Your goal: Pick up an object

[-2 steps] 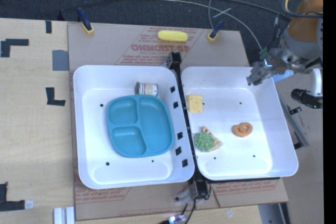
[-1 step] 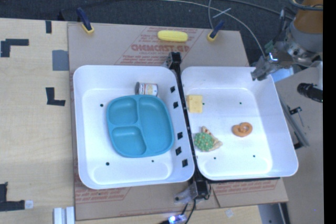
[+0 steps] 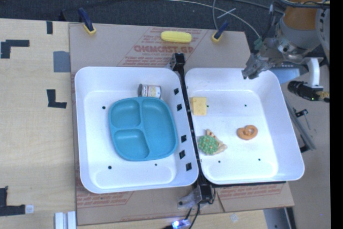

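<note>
Gripper (image 3: 251, 72) sits over the far right corner of the right bin (image 3: 278, 110), at its rim; whether it is apart or together, cannot tell. Nothing visibly held.

Right bin: cheese slice (image 3: 199, 105) just beside the left wall; pizza slice (image 3: 210, 143) nearer, also left; pretzel (image 3: 247, 132) mid-floor, bare floor all round it.

Left bin (image 3: 86, 115): blue divided tray (image 3: 143, 128) fills the centre; small can (image 3: 149, 90) at its far edge. Yellow banana (image 3: 176, 36) lies on the cardboard beyond the bins.

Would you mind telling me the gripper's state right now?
Gripper: cannot be told; it sits above the right bin's far right corner.
</note>
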Available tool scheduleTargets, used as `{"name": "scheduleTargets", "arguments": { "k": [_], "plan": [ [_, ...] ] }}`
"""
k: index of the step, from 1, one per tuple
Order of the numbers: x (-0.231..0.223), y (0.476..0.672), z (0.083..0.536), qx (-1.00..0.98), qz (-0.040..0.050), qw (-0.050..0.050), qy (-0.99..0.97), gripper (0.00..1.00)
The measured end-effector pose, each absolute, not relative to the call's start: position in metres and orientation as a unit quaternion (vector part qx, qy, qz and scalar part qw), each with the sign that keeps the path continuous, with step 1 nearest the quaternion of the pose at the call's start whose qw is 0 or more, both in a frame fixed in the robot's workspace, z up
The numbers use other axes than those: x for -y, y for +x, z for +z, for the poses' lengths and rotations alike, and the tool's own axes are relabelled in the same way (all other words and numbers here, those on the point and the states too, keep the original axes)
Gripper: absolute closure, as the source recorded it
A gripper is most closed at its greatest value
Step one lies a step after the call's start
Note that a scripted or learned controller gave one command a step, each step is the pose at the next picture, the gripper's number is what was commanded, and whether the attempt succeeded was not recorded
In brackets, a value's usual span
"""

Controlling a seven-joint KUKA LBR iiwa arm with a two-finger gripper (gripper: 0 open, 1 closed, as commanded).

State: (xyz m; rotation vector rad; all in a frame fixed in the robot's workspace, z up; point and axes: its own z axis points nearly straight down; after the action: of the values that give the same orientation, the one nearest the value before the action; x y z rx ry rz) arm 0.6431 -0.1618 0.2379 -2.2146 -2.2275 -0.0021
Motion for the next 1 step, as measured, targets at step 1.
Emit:
{"name": "scheduleTargets", "arguments": {
  "k": [1],
  "plan": [
    [0.1030,0.6463,0.2268,0.709,0.0004,0.000,-0.705,1.00]
  ]
}}
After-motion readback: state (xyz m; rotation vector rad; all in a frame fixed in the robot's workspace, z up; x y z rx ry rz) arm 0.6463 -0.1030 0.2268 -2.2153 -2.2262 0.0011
